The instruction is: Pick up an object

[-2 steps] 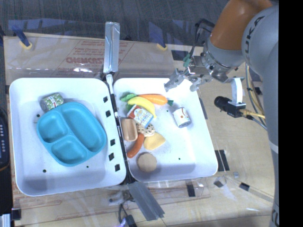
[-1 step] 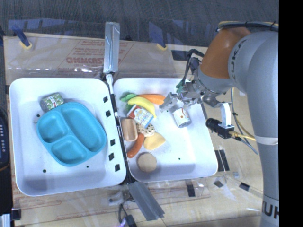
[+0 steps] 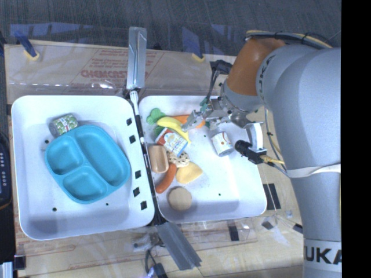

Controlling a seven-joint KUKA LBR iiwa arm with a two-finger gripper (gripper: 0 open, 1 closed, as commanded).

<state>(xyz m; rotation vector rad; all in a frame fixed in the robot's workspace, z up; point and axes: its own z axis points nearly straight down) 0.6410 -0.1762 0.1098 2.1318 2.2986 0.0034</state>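
My gripper (image 3: 201,116) hangs low over the back of the right bin (image 3: 243,196), close to the right end of an orange carrot (image 3: 184,120) and a yellow banana (image 3: 173,125). A small white-and-silver can (image 3: 222,144) lies on its side just right of and below the gripper. To the left are a green piece (image 3: 153,117), a printed packet (image 3: 174,143), a tan bun (image 3: 157,158), a red sausage (image 3: 164,182), a yellow wedge (image 3: 189,173) and a brown ball (image 3: 179,198). The wrist hides whatever is directly under the gripper.
The left bin (image 3: 35,213) holds a blue divided plate (image 3: 87,162) and a small green-labelled can (image 3: 62,123) at its back left. A metal divider (image 3: 137,62) runs between the bins. The grey arm (image 3: 301,97) covers the right bin's right edge.
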